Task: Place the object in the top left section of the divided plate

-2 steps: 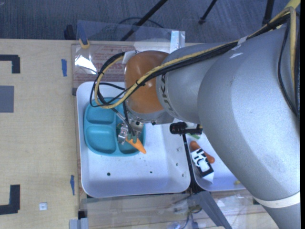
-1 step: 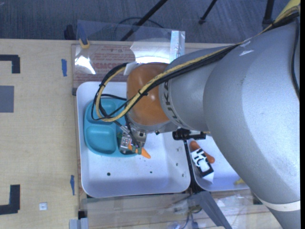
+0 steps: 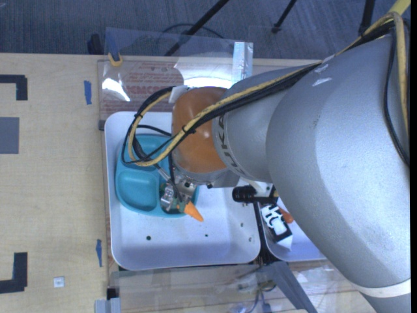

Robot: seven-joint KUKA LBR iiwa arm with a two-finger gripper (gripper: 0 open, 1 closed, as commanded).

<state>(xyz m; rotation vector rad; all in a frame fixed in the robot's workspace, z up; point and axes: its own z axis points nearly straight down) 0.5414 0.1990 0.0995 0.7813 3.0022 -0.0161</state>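
Note:
A blue divided plate (image 3: 135, 189) lies in the left part of the left white bin (image 3: 195, 250). My gripper (image 3: 173, 199) hangs over the plate's right edge, below the orange band of the wrist (image 3: 195, 135). A small orange, carrot-like object (image 3: 193, 212) pokes out right beside the gripper's tip, at the plate's lower right rim. The view does not tell whether the object is gripped or lying on the bin floor. The arm and its cables hide much of the plate's upper and right sections.
The large grey arm (image 3: 326, 168) covers the right bin and the back of the left bin. A white, black and orange item (image 3: 277, 222) lies in the right bin near the divider. Bare white floor shows at the front of the left bin.

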